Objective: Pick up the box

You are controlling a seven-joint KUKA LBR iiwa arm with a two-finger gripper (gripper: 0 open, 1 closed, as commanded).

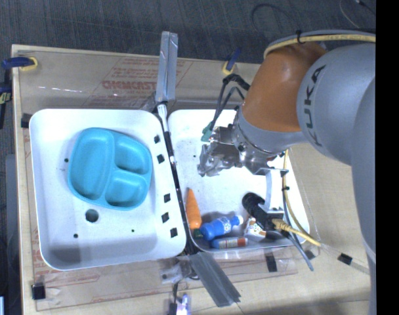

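In the right bin (186, 128), a possible box (254, 227) lies apart from the jaws.

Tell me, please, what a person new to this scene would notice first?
The large grey arm with its orange band reaches over the right bin, and its gripper is over the bin's middle. A bright blue divided plate lies in the left bin. Near the right bin's front edge lie an orange carrot and a blue bottle.
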